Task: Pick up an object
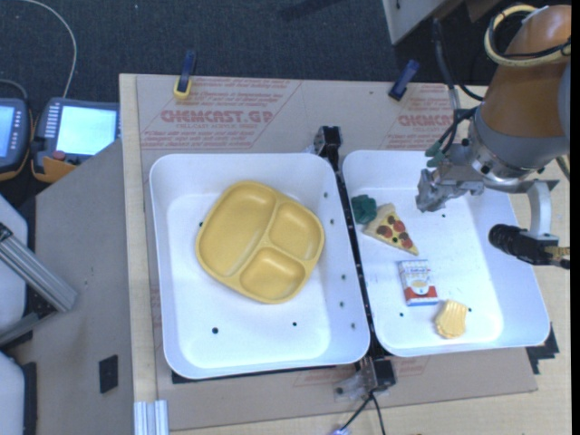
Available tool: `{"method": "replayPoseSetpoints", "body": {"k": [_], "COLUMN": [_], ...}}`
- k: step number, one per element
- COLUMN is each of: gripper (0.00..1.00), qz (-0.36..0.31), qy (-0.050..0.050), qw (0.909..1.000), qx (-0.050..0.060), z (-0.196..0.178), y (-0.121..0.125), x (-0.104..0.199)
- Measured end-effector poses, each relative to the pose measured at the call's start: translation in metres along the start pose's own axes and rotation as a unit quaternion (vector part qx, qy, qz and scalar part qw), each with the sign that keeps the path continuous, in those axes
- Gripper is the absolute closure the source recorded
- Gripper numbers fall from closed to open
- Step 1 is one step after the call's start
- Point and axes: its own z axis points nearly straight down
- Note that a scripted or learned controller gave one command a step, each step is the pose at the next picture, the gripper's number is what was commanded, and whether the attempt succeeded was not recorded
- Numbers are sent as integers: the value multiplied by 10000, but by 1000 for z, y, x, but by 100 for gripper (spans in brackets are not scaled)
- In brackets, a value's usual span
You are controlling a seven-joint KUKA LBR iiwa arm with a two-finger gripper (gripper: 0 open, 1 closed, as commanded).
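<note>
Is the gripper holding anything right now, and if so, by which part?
Nothing is held. The gripper hangs over bare floor of the right bin, apart from the pizza slice.

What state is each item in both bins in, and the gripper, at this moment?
Yellow divided plate: lying flat in the left bin, compartments bare.
Pizza slice toy: flat in the right bin, untouched.
Green toy: resting beside the pizza slice toy.
Small carton: lying on its side.
Yellow toy: resting near the front rim.
Gripper: over the right bin, nothing between it.
</note>
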Motion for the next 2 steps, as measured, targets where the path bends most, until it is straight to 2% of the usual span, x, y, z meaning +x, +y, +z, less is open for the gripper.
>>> {"method": "replayPoseSetpoints", "body": {"k": [1,2], "gripper": [100,100], "qz": [-1,-9], "qy": [-3,2], "qw": [10000,10000], "qx": [-14,-17], "z": [3,12], "y": [15,45], "x": [53,109]}}
